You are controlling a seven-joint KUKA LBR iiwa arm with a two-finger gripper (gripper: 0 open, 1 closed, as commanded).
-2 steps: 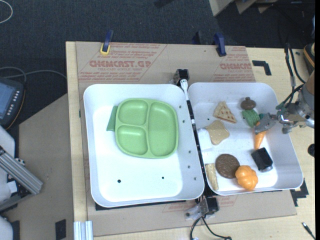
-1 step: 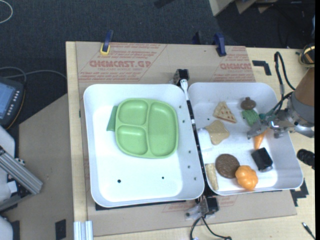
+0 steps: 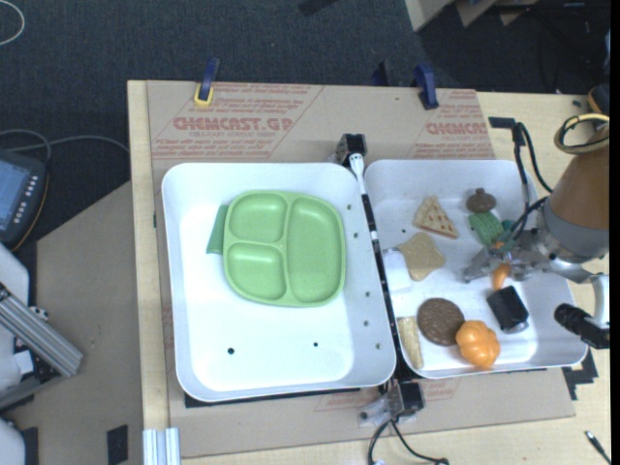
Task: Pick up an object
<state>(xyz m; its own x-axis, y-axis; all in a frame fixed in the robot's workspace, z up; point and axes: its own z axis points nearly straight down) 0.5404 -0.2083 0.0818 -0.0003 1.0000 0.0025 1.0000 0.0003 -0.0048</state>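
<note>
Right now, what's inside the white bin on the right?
The right bin holds a waffle-patterned triangle, a tan slice, a brown disc, an orange fruit, a green piece and a black block. The gripper covers whatever lies beneath it.

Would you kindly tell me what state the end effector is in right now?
End effector: down in the right bin among the objects; open or closed cannot be told.

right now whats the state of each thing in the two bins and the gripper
green divided plate: flat, upright, in the left bin
triangular cracker: lying flat, right bin
tan bread piece: lying flat, untouched
brown round patty: lying flat
orange fruit: resting beside the patty
black block: lying tilted
green toy: lying by the gripper
gripper: down in the right bin, grasp unclear
</note>
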